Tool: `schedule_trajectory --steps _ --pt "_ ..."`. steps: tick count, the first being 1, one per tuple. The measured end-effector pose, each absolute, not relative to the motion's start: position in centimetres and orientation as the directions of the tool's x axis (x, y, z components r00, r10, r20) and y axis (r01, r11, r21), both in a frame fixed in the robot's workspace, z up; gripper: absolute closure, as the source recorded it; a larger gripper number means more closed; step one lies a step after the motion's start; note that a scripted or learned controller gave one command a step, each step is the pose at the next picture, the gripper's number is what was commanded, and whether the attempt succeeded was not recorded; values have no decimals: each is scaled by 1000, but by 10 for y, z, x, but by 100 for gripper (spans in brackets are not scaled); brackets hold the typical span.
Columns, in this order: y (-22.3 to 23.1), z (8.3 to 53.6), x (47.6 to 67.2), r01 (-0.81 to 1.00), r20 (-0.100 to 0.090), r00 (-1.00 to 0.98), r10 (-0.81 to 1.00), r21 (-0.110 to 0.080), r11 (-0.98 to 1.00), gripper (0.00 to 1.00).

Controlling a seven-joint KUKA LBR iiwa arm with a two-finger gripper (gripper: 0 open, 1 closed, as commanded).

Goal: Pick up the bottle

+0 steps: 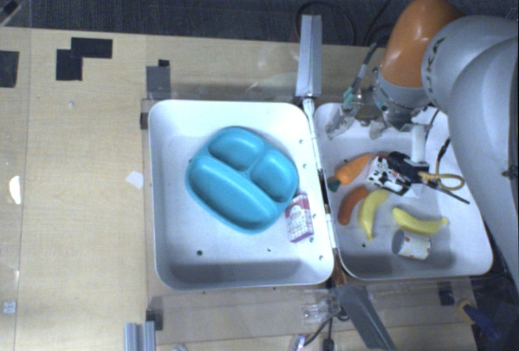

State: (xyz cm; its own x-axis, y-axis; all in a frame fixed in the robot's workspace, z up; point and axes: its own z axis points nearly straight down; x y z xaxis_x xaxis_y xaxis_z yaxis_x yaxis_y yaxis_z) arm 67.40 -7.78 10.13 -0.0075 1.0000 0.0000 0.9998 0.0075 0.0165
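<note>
Hovering gripper (357,121) over right bin (470,256); bottle (299,217) untouched in left bin (162,203).

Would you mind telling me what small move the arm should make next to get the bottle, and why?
Probably swing the gripper across the divider toward the left bin. The bottle lies on its side there, by the right wall and touching the blue divided plate, while the gripper sits over the far end of the right bin, well apart from it.
</note>
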Motion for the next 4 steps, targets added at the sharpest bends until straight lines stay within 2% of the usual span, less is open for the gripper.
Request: schedule_trajectory --steps 1,2,3,4 --pt "-88 88 641 998 1 59 998 9 -59 0" --pt "-86 102 644 998 3 59 998 18 -59 100" --pt "-131 91 582 932 5 361 932 16 -361 100" --pt "-140 121 584 980 1 201 980 5 -201 100"
